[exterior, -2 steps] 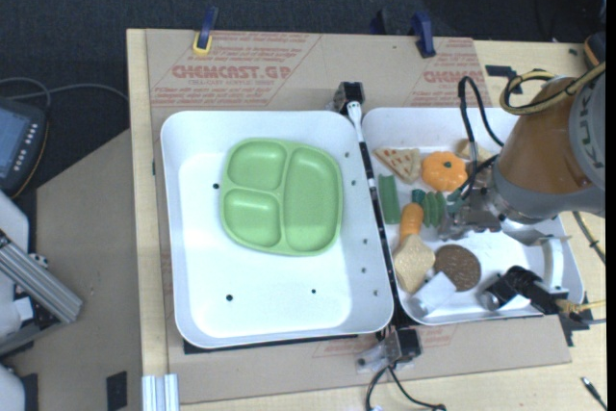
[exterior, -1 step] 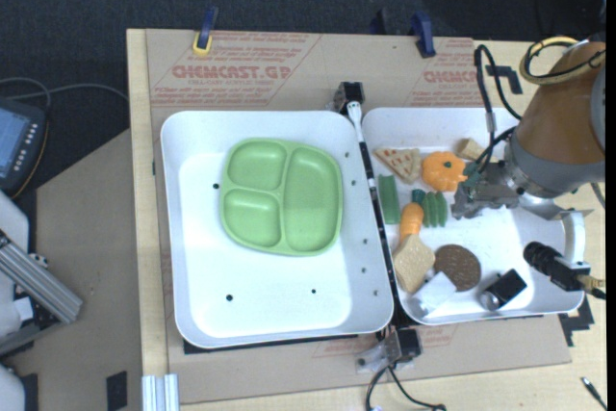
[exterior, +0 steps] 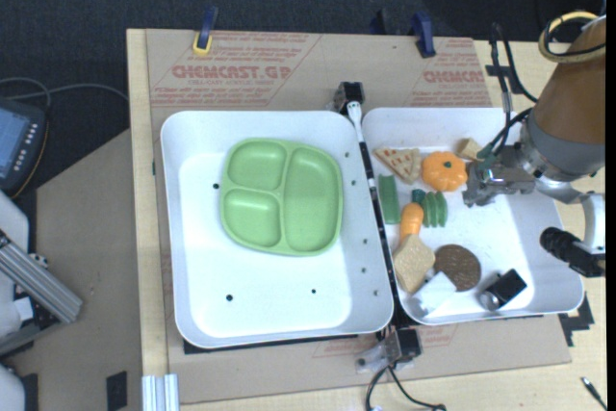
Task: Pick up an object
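Camera view looks down on two shallow white bins side by side on a bench lined with printed brown cardboard (exterior: 289, 67). One smooth, pale green plate (exterior: 283, 195) with three moulded compartments lies in the left bin (exterior: 192, 303). Small toy foods sit in the right bin (exterior: 549, 303): one round orange pumpkin (exterior: 444, 170), one tan wedge of flatbread (exterior: 398, 162), one flat green strip (exterior: 387, 199), one small orange piece (exterior: 411, 218), one cluster of dark green pods (exterior: 435, 209), one speckled slice of bread (exterior: 413, 262) and one round brown patty (exterior: 458, 266), plus one black-and-silver clip-like item (exterior: 503, 289) near the front corner. The gripper (exterior: 481, 183) hangs low over the right bin, just right of the pumpkin, on the grey arm (exterior: 568, 111), whose bulk hides the bin's far right part. Whether its metal tips are parted or closed cannot be told, and nothing is seen between them. Two clamps, one yellow (exterior: 203, 40) and one blue (exterior: 423, 36), grip the cardboard's far edge.
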